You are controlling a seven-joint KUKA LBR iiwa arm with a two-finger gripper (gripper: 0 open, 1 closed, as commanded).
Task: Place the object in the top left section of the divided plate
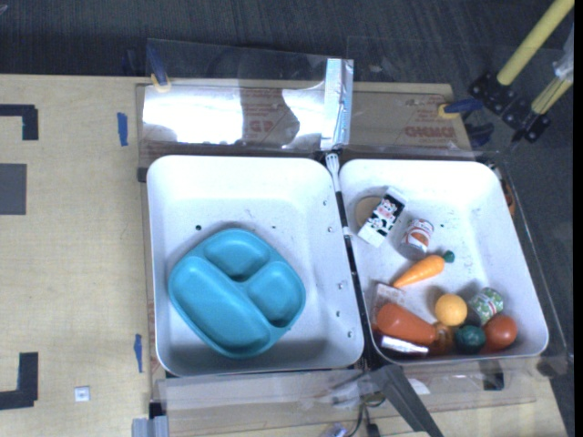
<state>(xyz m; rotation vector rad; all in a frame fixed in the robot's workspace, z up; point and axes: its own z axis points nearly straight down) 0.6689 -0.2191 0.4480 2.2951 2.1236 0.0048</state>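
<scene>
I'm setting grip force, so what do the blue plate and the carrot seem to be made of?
The plate looks like moulded plastic, matte to faintly glossy: even teal colour, rounded rims, soft highlights. The carrot looks like toy plastic, possibly rubber: smooth uniform orange with a small green tip. The picture leaves its hardness open.

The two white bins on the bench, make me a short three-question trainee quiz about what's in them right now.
1. True or false: the blue divided plastic plate lies in the left white bin.
2. Which sits nearest the small cow-patterned carton? A) orange toy carrot B) yellow round toy fruit C) dark green ball
3. Fill in: the plate's three sections hold ____ toys.

Key: 1 true; 2 A; 3 no.
</scene>
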